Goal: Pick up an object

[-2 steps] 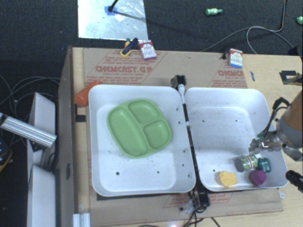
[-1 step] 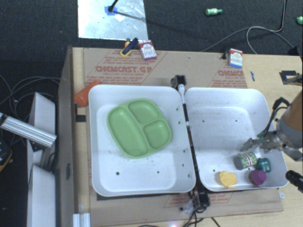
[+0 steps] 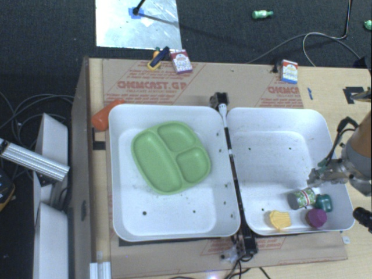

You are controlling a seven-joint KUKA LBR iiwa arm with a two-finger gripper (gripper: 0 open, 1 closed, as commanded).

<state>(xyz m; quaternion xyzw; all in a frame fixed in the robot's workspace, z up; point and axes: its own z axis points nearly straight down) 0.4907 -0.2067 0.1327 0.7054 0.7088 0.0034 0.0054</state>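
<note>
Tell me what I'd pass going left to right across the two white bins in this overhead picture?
Green divided plate in the left bin → yellow object in the right bin → small can → purple object → the gripper coming in from the right.

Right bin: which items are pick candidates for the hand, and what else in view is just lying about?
Job:
- can, by the hand
- teal item
- purple item
- yellow item

Lying about:
- green tray in the left bin
- two small cartons on the bench edge
- green bottle on the floor
</note>
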